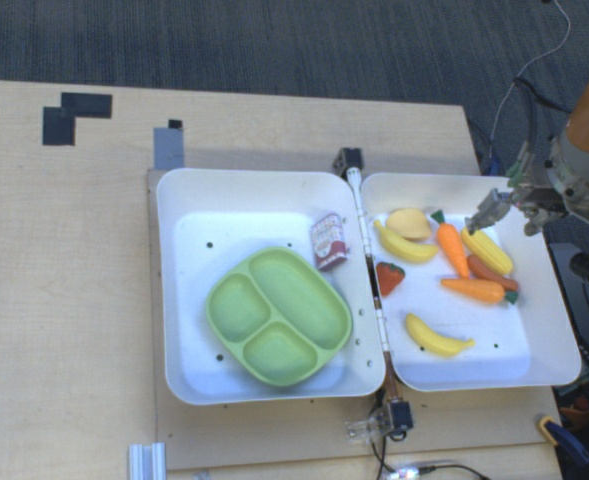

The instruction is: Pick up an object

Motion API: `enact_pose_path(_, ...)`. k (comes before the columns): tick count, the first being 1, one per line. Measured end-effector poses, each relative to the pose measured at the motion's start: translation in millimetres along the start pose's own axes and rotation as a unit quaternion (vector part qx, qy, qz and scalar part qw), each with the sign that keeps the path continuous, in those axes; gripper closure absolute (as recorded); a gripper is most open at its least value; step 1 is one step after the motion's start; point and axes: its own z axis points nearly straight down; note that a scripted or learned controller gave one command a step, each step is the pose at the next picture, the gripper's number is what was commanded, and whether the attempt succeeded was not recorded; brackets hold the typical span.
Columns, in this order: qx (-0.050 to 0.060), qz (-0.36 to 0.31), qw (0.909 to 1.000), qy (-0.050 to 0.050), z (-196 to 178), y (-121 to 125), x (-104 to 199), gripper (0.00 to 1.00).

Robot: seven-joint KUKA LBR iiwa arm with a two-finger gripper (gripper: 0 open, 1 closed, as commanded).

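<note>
A pale wooden tabletop (64,298) carries two shallow white bins side by side, with dark carpet beyond. The left bin (189,203) holds a green divided plate (278,315) and a small printed packet (329,241) near its right wall. The right bin (544,353) holds toy food: a strawberry (389,277), two bananas, two carrots, a corn cob (487,252) and a beige roll (408,222). The gripper (510,211) hangs over this bin's far right part, its fingers spread and grasping nothing. The corn cob lies just below and left of it, long axis slanting from upper left to lower right, with the upright carrot (453,249) beside it; either looks the nearest candidate.
</note>
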Motion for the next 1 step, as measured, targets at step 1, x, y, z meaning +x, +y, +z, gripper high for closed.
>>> enact_pose_path(1, -0.002, 0.001, 1.0, -0.001, 159.4, 5.2, 6.2, 0.0)
